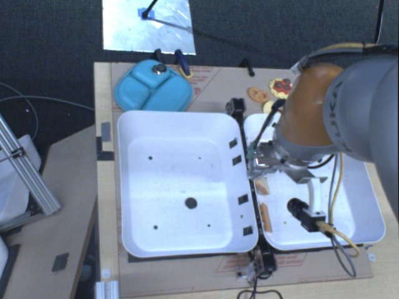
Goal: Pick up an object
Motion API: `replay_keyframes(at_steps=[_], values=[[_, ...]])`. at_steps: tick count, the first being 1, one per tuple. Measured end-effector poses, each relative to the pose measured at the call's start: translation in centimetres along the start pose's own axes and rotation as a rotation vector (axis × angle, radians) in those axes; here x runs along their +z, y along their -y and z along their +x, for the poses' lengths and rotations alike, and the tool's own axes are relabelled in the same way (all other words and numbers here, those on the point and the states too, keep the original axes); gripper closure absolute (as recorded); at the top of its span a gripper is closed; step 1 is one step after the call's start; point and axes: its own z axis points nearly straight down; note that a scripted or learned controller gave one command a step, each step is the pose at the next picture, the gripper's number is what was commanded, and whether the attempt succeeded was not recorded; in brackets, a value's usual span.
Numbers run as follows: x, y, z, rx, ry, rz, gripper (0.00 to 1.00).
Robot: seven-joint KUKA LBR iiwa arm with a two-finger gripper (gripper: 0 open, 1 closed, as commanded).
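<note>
My gripper (259, 164) reaches down into the right bin (365, 220), close to its left wall, mostly hidden under the grey and orange wrist. Just below it lies a small brown piece (262, 187). A longer orange-brown stick (266, 217) lies further toward the front along the same wall. In the left bin (134, 167) rests a small dark round object (191, 202).
Behind the left bin sits a blue divided dish (153, 87). Small toy food pieces (257, 94) and a red and yellow one (281, 87) lie on the board behind the right bin. A black clip (235, 106) stands where the bins meet.
</note>
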Motion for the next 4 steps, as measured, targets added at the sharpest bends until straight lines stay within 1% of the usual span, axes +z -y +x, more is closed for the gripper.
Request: replay_keyframes(at_steps=[1,2,3,4], values=[[-14.4,3.3,0.0,-0.005,-0.001,-0.011,1.00],[-8.2,0.4,7.8,-0.004,-0.002,-0.002,1.00],[-2.6,3.7,7.4,0.001,-0.001,0.000,1.00],[-18.3,2.7,7.2,-0.004,-0.004,-0.016,1.00]])
